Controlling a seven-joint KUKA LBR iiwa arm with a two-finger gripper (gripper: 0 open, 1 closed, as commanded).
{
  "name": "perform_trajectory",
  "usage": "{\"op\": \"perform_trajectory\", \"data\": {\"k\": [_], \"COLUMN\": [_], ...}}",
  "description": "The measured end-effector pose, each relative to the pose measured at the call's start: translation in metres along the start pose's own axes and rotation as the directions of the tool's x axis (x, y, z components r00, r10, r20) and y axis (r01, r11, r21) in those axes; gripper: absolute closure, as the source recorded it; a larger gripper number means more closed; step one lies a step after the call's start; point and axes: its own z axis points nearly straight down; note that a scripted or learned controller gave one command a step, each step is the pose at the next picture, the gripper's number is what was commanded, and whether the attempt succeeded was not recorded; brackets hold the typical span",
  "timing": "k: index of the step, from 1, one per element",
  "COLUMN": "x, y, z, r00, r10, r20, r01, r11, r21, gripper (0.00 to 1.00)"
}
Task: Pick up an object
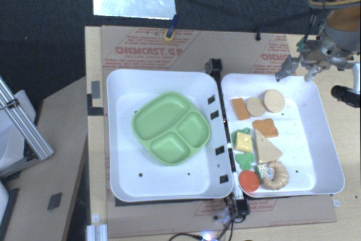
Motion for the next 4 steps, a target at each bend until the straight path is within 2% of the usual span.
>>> {"op": "perform_trajectory", "data": {"k": [1, 2, 4], "x": [0.001, -0.001, -0.007], "y": [0.0, -0.001, 0.005], "z": [-0.004, 0.032, 0.144], "r00": [1.0, 1.0, 1.0], "r10": [-0.001, 0.001, -0.002], "r20": [0.0, 0.002, 0.002], "r01": [0.001, -0.001, 0.002], "r11": [1.0, 1.0, 1.0], "r21": [-0.004, -0.008, -0.006], "gripper": [0.0, 0.0, 0.0]}}
